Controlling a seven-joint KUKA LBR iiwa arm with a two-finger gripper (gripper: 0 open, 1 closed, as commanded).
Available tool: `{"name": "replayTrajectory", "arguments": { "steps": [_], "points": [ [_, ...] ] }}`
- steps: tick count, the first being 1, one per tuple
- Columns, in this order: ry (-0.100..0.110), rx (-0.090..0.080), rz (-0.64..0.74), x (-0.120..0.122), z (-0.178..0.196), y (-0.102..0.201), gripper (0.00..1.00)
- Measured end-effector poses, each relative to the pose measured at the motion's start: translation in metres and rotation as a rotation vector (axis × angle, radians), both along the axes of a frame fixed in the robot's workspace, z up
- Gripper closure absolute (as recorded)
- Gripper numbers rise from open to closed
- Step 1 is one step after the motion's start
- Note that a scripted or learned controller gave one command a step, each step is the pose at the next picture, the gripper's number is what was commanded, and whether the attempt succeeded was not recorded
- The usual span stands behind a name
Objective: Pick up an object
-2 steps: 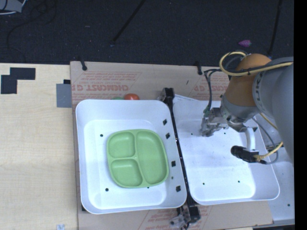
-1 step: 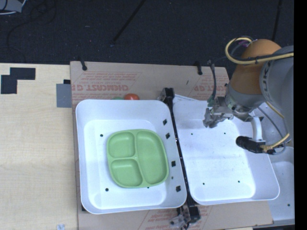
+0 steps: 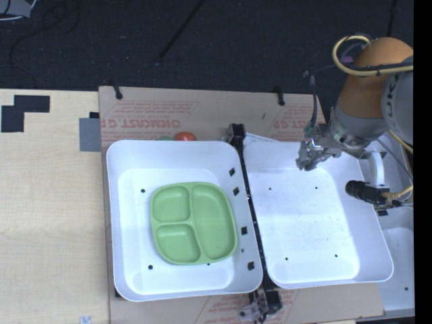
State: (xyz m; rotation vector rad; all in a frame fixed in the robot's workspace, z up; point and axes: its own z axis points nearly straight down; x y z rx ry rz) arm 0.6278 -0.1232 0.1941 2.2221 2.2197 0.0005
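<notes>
A light green divided plate (image 3: 194, 223) with three compartments lies flat in the middle of the left white bin (image 3: 128, 174). My gripper (image 3: 312, 156) hangs over the far edge of the right white bin (image 3: 364, 262), well to the right of the plate and apart from it. Nothing shows between its fingertips. A small red-orange object (image 3: 185, 137) peeks out just behind the far rim of the left bin, on the cardboard.
The grey arm with its orange band (image 3: 374, 73) reaches in from the upper right. A black part (image 3: 366, 192) sticks over the right bin's right rim. A black divider (image 3: 244, 201) runs between the bins. Cardboard (image 3: 202, 113) lies under both.
</notes>
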Motion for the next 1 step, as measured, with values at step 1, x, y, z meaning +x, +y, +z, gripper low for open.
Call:
{"name": "replayTrajectory", "arguments": {
  "steps": [1],
  "points": [
    [-0.001, 0.000, 0.002, 0.0004, 0.0377, -0.0012, 1.00]
  ]
}}
